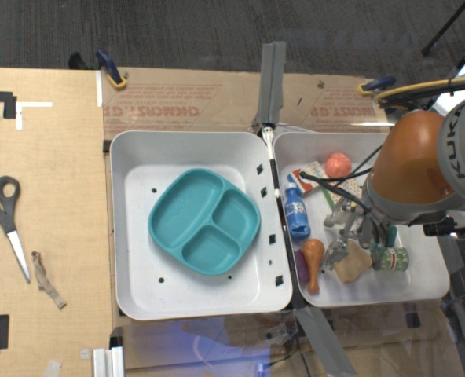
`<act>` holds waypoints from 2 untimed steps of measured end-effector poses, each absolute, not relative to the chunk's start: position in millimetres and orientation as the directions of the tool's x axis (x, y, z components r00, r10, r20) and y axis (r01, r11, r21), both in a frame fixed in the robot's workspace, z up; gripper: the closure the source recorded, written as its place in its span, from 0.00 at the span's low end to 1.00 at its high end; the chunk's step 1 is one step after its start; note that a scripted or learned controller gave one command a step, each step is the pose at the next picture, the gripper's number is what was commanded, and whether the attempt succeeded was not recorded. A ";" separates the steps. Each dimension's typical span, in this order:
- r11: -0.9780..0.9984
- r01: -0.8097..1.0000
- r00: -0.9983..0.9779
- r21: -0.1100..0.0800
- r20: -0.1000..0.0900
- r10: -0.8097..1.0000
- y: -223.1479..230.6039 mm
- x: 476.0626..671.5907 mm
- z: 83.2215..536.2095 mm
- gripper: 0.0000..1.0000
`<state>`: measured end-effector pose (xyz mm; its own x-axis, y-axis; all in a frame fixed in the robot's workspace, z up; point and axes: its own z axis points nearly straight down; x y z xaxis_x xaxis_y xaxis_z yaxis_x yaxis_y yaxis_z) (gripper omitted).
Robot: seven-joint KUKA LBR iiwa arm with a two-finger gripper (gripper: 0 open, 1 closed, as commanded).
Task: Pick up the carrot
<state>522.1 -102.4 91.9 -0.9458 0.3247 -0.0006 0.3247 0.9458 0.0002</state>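
The gripper (pixel 344 242) hangs low in the right bin (pixel 429 285), its wrist over the clutter, likely placed for a descent on the carrot (pixel 313 262). Whether the jaws are spread or pressed together I cannot tell; cables and linkage blur them. The carrot lies just to the jaws' left, near the bin's divider wall, thick end up, free of any grip. A blue bottle (pixel 297 213) sits beyond it; a tan lump (pixel 353 265) lies right under the jaws and could get in the way.
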 end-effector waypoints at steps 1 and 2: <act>0.995 0.097 -0.995 -0.001 -0.006 0.097 -96.8 535.9 93.8 0.00; 1.000 0.017 -1.000 0.000 -0.001 0.017 -92.9 481.0 92.3 0.00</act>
